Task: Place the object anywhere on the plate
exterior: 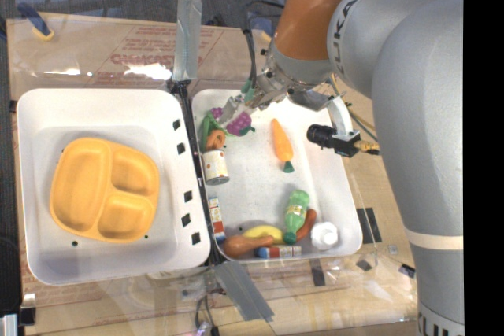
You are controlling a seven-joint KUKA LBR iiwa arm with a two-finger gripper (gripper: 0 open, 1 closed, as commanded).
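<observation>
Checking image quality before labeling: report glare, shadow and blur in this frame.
Camera view: bright glare on the clear sheet behind the left bin; soft shadow inside the yellow plate compartments; the arm's orange band looks soft and close to the lens; the claw is small and indistinct over the purple grapes; the carrot is sharp.

A single fixed camera looked down from above the counter (pixel 102 35) at a slant, facing toward twelve o'clock, where dark floor showed beyond the counter's far edge. It stood far enough back to take in both white bins whole: the left bin (pixel 39 114) at nine o'clock, with its yellow compartment plate (pixel 104 189), and the right bin (pixel 340 189) near centre. The grey arm (pixel 409 90) came in from three o'clock, so close to the lens that it bulked large and hid that side of the counter.
</observation>
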